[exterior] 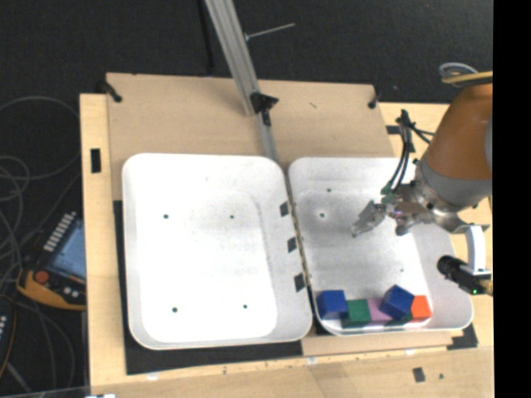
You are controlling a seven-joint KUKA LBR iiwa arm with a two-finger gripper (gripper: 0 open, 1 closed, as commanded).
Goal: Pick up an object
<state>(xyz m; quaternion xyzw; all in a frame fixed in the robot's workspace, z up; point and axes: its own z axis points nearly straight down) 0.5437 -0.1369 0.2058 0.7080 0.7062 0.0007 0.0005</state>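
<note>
Several small blocks lie along the near wall of the right bin (332, 181): a blue block (332, 303), a green block (358, 312), a pale purple block (379, 312), a second blue block (399, 300) and an orange block (421, 307). My gripper (384, 222) hangs over the middle of the right bin, farther back than the blocks and apart from them. It is open, with one finger (365, 220) splayed to the left and nothing between the two. The grey and orange arm (460, 152) comes in from the right.
The left bin (207, 247) sits beside the right one, with a row of clips (292, 243) at the seam. A metal rail (236, 48) slants up from the bins' far edge. Cables and a handheld pendant (58, 259) lie off the bench at the left.
</note>
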